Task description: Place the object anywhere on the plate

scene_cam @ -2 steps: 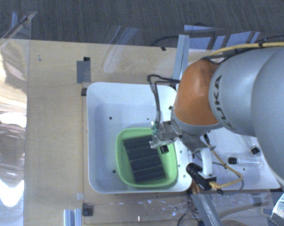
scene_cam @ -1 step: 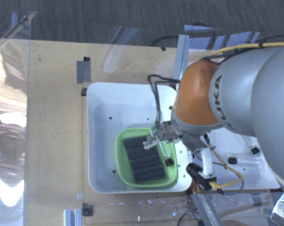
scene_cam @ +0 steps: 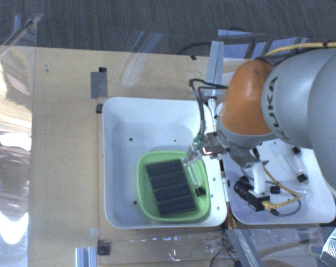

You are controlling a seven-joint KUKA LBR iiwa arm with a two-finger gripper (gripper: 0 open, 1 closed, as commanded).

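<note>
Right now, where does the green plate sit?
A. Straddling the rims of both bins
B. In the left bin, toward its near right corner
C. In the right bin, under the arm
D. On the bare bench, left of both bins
B: the green plate lies inside the left bin, in its near right part, with a dark ridged object resting on it.

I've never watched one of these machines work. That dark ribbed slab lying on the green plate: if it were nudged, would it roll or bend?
The dark ribbed slab looks flat and rectangular, so it would probably slide, not roll. Its straight edges and even ridges suggest it is fairly stiff, though that is a guess. The green plate has a raised rim, which would likely stop it.
</note>
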